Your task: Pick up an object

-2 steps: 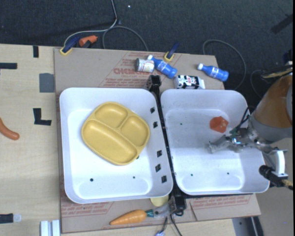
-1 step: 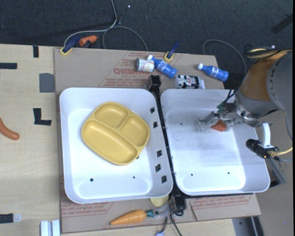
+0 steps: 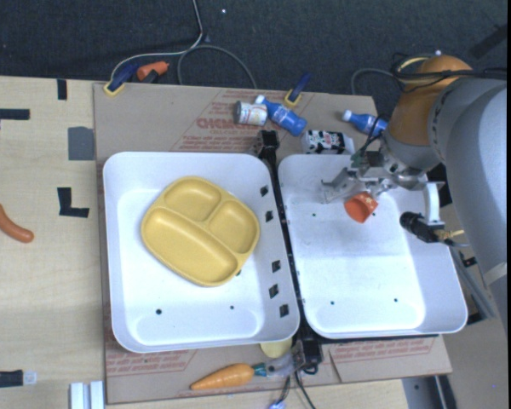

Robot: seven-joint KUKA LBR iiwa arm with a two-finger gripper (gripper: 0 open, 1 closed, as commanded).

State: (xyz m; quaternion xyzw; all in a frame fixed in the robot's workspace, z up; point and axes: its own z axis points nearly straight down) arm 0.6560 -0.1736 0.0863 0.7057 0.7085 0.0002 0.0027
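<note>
- While the gripper (image 3: 360, 186) sits over the right bin (image 3: 383, 305), its fingers grasp a small orange object (image 3: 360, 207).
- Beside it, the left bin (image 3: 132, 313) carries a yellow divided plate (image 3: 200, 229).

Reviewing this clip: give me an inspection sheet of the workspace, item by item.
Surface: cardboard sheet on a wooden bench, bearing two white bins.
Job's things: yellow divided plate in the left bin; small orange-red object in the right bin, at the gripper.
Clutter: blue clamps behind the bins; toy sausage on the bench; toy carrot in front.
Grippers: gripper low over the orange-red object; a grasp cannot be confirmed.
Cables: black cable over the dark floor.
Surroundings: black tape marks on the bench.
</note>
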